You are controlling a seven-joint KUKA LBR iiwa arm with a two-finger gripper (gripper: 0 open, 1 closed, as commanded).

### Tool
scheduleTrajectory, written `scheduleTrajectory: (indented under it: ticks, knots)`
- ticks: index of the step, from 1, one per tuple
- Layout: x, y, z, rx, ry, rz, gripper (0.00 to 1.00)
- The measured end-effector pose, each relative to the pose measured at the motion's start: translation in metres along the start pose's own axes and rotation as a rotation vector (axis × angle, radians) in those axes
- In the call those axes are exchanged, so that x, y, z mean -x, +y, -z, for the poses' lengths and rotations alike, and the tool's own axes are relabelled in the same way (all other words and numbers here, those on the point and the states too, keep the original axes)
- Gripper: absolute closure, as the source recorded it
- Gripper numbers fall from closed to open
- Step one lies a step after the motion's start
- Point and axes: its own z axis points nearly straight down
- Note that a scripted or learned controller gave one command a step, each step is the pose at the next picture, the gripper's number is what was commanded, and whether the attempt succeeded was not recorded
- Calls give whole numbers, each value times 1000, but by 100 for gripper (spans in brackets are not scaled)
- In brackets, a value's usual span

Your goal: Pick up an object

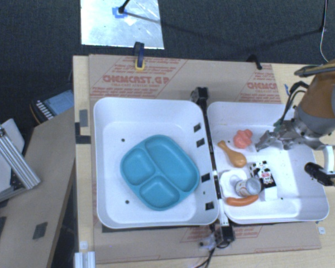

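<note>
two white bins sit side by side; the left bin (109, 121) carries a blue divided plate (159, 172). the right bin (307, 202) holds a pink toy (243, 138), a yellow-orange gourd shape (233, 154), a black-and-white cow figure (264, 174), a grey round piece (248, 186) and an orange sausage (241, 201). the gripper (279, 138) hangs above that bin's upper right part, just right of the pink toy; how its jaws stand cannot be told.

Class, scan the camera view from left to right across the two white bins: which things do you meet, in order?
Blue divided plate → yellow-orange drumstick-like toy → pink toy → black-and-white block → gripper. The pieces clustered low in the right bin overlap, so I leave them out.
</note>
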Motion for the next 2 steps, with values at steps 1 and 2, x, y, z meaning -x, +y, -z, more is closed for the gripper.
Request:
scheduleTrajectory:
  ticks: [1, 2]
  knots:
    - [1, 3, 15, 8, -3, 0, 100]
    - [-3, -5, 72, 9, -2, 0, 100]
